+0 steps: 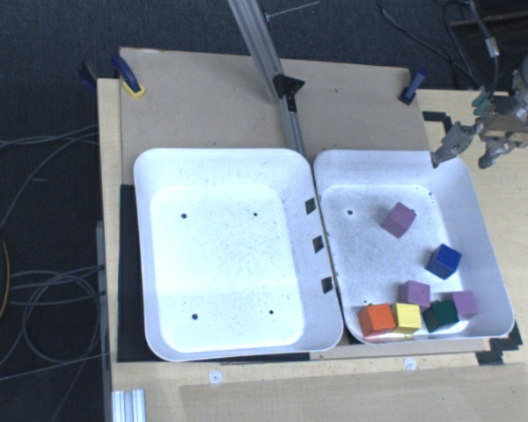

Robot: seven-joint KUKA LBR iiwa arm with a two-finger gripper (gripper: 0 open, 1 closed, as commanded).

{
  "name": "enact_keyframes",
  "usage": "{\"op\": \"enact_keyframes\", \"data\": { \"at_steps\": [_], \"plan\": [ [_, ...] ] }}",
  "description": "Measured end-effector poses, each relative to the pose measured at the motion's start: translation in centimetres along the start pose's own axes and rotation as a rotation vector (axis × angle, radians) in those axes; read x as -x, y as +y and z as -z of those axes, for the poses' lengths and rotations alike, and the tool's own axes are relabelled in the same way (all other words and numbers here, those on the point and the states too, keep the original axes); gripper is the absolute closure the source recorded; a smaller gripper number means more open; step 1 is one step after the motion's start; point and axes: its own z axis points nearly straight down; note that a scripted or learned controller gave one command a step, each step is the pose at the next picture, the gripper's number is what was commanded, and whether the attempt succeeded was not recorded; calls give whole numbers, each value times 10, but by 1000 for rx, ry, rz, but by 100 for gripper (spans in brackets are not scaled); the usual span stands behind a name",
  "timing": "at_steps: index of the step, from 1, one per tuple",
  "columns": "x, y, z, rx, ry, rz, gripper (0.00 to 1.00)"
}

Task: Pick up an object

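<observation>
The right bin (pixel 475 209) holds several small blocks. A purple block (pixel 399 219) lies near its middle and a blue block (pixel 443 260) sits below and to the right of it. Along the near edge sit an orange block (pixel 377 319), a yellow block (pixel 407 316), a green block (pixel 440 315) and two small purple blocks (pixel 414 292) (pixel 464 302). My gripper (pixel 469 151) hovers at the bin's far right corner, well above the blocks. It is open, with nothing between its fingers.
The left bin (pixel 158 262) sits beside the right one on the wooden bench. A metal post (pixel 262 51) rises at the back between the bins. Blue clamps (pixel 128 76) (pixel 412 86) grip the board's far corners. Cables lie on the floor at left.
</observation>
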Motion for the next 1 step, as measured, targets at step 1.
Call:
{"op": "enact_keyframes", "data": {
  "at_steps": [1],
  "plan": [
    [0, 0, 0, 0, 0, 0, 0]
  ]
}}
